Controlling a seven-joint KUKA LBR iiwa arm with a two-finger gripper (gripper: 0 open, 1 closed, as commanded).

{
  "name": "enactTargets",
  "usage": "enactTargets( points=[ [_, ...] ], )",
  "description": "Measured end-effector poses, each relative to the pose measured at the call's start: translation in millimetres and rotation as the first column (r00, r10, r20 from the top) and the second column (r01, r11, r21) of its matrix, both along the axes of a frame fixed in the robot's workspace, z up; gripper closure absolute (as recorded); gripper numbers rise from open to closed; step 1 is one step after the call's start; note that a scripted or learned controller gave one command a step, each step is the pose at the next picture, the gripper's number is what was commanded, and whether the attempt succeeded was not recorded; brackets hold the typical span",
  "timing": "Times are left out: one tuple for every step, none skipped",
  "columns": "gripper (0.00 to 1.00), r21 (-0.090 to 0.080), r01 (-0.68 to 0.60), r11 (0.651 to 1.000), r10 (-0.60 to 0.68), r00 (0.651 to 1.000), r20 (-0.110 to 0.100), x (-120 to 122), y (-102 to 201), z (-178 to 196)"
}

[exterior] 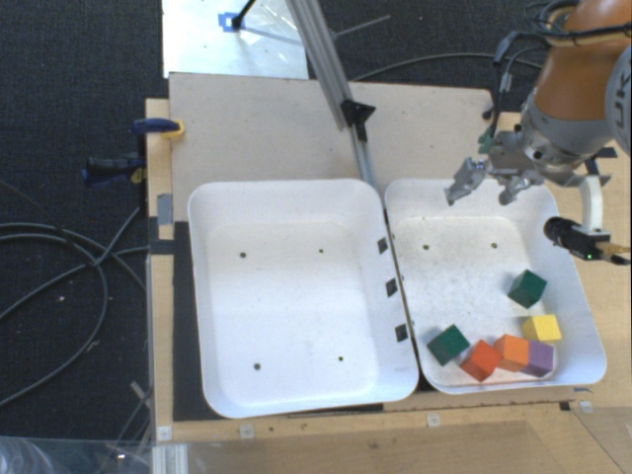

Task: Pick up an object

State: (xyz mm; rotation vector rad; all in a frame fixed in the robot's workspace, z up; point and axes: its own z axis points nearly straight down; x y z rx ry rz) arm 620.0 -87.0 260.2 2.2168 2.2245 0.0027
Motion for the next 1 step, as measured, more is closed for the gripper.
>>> enactTargets(
  points=[
    [1.0,0.0,-0.002,1.0,0.002,1.0,0.003,0.8,-0.2,11.3]
  ],
)
